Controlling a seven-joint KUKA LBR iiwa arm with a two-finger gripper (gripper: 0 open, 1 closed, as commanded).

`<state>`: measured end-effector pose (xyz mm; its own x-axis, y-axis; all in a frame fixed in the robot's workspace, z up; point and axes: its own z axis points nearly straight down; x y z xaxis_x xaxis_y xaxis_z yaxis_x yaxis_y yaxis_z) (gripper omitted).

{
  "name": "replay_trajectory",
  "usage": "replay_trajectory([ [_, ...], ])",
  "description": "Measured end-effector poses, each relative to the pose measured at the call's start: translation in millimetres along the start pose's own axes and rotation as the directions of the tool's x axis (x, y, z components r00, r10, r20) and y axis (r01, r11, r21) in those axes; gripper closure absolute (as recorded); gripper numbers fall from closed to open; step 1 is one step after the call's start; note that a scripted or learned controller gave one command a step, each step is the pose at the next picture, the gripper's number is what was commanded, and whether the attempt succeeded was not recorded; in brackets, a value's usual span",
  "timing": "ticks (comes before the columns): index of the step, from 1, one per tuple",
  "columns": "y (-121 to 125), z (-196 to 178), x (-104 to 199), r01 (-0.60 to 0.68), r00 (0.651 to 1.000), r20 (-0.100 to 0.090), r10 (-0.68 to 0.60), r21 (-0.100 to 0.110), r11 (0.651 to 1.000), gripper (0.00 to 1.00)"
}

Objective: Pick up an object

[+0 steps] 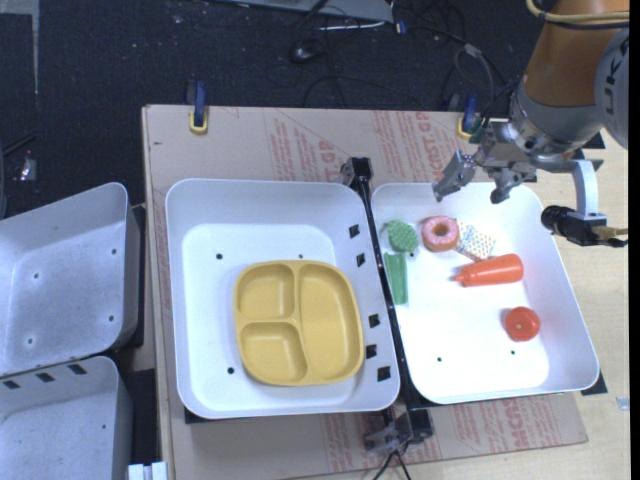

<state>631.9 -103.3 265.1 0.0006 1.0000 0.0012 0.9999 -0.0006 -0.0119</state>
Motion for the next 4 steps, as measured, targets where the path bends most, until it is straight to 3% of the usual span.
replay_trajectory([
  [1,2,-7,0,0.002,1.000,0.001,-0.002,-0.011,1.000,0.00],
  [4,-7,168,-9,-0.001,1.000,0.001,0.001,-0.007,1.000,0.00],
])
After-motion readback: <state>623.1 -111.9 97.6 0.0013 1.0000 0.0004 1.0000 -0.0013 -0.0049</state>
